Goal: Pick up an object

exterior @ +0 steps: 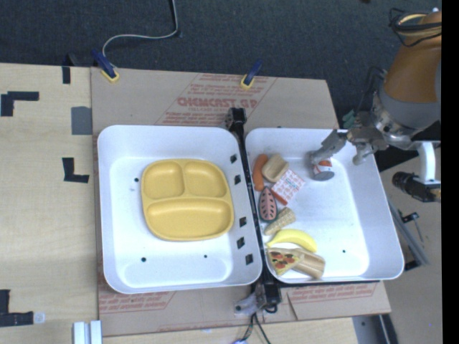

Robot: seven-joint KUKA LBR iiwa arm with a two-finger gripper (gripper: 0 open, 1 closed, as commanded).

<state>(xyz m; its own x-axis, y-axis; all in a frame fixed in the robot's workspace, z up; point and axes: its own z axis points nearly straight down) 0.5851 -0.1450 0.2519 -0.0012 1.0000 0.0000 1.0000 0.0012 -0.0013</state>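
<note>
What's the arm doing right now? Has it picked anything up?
Gripper over right bin, holding nothing visible. Toy food lies along the bin's left side, untouched. Yellow tray in left bin. Nothing blocking.

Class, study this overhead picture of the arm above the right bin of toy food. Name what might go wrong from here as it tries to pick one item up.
1. The toy food is crowded along the right bin's left wall: banana, pizza slice and bread touch, so a grab may catch two or none.
2. The pincer hangs near the small can, away from the cluster; it could tip or roll it.
</note>
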